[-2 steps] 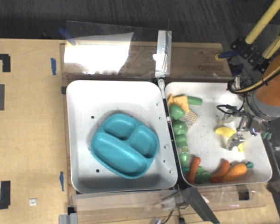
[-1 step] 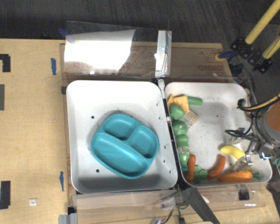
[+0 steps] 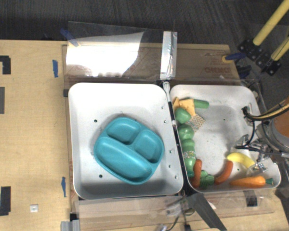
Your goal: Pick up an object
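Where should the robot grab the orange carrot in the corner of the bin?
Probably around the middle of the carrot, coming straight down from above. It lies flat and long beside the bin's front wall, so the hand could close across its narrow width. The wall leaves little room on that side.

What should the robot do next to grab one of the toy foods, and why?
Probably lower the tool a little onto the yellow toy. The tool sits at the right side of the right bin, just above that toy, with a red sausage and an orange carrot close by, so a small drop seems enough.
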`<state>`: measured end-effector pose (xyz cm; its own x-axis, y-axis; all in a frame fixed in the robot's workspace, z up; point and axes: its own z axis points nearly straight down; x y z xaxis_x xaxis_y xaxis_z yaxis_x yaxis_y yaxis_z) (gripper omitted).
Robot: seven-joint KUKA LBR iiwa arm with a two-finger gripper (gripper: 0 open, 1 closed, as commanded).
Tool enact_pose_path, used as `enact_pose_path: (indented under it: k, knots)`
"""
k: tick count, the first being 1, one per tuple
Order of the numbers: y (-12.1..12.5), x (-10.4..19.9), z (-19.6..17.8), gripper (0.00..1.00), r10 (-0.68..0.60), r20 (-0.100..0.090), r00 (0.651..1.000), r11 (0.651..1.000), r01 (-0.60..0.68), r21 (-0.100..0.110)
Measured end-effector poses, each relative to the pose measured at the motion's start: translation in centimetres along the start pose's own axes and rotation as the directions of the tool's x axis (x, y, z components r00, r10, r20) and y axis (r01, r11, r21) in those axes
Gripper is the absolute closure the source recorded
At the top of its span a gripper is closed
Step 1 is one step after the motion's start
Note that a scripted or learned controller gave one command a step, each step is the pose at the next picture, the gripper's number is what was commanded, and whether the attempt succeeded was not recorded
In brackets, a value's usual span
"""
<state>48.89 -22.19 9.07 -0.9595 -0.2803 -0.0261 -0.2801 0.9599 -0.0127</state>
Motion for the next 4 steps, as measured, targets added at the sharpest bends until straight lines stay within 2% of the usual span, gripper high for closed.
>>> enact_pose_path:
  k: [1,2,3,4]
  knots:
    - [0.1,-0.1,-1.1,1.00,-0.002,0.000,1.000,1.000,0.002,0.000]
    - [-1.0,-2.8,-10.4,1.00,-0.433,-0.010,0.901,0.901,0.433,-0.015]
    - [0.1,-7.4,-11.3,1.00,-0.622,-0.006,0.783,0.783,0.622,-0.021]
    - [5.0,-12.4,-12.6,1.00,-0.668,-0.003,0.744,0.744,0.668,-0.022]
